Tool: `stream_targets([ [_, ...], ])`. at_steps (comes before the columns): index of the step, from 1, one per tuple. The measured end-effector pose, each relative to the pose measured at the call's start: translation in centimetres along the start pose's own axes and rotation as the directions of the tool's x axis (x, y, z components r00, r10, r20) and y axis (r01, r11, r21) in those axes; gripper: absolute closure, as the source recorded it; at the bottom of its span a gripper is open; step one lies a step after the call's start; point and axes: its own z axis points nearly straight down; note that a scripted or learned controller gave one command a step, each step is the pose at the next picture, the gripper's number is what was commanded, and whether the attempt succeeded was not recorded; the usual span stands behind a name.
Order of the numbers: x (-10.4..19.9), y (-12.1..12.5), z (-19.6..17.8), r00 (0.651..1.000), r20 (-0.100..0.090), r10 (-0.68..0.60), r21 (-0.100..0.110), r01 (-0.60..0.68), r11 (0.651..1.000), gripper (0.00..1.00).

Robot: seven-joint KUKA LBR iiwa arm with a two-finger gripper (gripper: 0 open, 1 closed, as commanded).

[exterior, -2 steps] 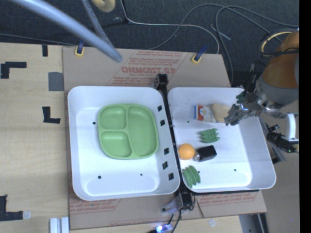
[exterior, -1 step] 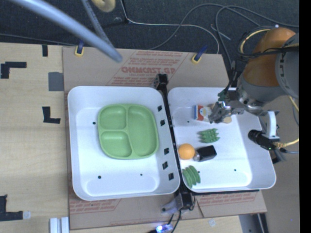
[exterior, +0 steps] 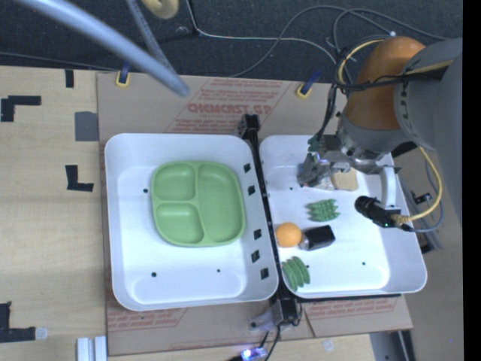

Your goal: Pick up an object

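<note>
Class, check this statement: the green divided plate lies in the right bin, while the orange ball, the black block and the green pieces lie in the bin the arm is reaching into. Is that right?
Not quite. The green divided plate lies in the left bin, not the right one. The rest stands: the orange ball, the black block and the green pieces lie in the right bin, where the arm reaches in. The camera view shows this.

Just below the hand (exterior: pixel 319 170) lies a green ridged piece (exterior: pixel 323 210), flat in the right bin. Further below rest an orange ball (exterior: pixel 288 235) touching a black block (exterior: pixel 319 237). A green leafy piece (exterior: pixel 296 271) lies lowest. A tan piece (exterior: pixel 345 180) sits beside the hand.
</note>
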Motion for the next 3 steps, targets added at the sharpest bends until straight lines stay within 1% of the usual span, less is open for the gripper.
stream_targets([
  [1, 5.0, -0.2, 0.1, 1.000, 0.000, 0.001, 0.001, -0.001, 1.000, 1.00],
  [2, 10.4, 0.5, 0.4, 1.000, 0.000, 0.000, 0.000, 0.000, 1.000, 1.00],
  [3, 16.3, 0.8, 0.1, 1.000, 0.000, -0.001, 0.000, 0.001, 1.000, 1.00],
])
